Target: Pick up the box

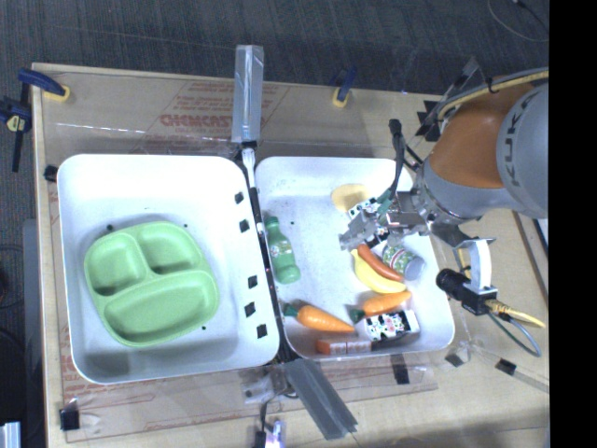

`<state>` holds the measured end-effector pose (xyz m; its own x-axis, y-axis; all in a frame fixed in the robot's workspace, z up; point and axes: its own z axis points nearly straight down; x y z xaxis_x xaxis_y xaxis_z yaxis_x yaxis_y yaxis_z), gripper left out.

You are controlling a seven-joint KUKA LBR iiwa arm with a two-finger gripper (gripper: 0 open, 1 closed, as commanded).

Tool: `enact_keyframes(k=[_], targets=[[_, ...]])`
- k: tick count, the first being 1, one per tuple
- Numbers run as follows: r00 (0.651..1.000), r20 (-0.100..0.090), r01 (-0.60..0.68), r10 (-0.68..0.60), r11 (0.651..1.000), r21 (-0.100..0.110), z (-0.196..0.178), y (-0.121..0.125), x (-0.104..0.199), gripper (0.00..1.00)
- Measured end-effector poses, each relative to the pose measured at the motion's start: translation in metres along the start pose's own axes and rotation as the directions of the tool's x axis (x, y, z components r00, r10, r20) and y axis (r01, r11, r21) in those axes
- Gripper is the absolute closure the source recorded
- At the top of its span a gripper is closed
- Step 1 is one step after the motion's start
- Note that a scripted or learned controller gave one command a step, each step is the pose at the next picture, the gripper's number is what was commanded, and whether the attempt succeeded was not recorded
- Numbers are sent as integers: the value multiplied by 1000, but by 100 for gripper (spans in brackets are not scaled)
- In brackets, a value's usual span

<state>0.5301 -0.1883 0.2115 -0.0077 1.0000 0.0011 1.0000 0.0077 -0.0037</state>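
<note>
Above the right-hand bin (308, 171), the gripper (366, 224) of the grey arm (485, 157) hangs over the bin's upper middle, just beside a pale yellow round piece (348, 195) and above a banana (376, 272); how wide the jaws stand cannot be told at this slant, and nothing is seen between them. The box (391, 324), a small dark carton with white and red markings, lies near the bin's lower right corner, well below the gripper. Just above the box rests an orange carrot-like piece (384, 301); a second carrot (320, 317) lies to the box's left, and a slim reddish-brown stick (343, 345) runs along the bin's lower wall. A green bottle (280, 250) lies against the bin's left wall. The left-hand bin (75, 185) holds a green divided plate (149, 281).
</note>
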Motion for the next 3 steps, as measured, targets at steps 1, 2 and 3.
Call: enact_keyframes(k=[1,2,3], targets=[[998,0,-57,57,998,0,97,22,61,0],[998,0,-71,71,998,0,120,8,46,0],[997,0,-83,83,997,-2,119,75,46,0]])
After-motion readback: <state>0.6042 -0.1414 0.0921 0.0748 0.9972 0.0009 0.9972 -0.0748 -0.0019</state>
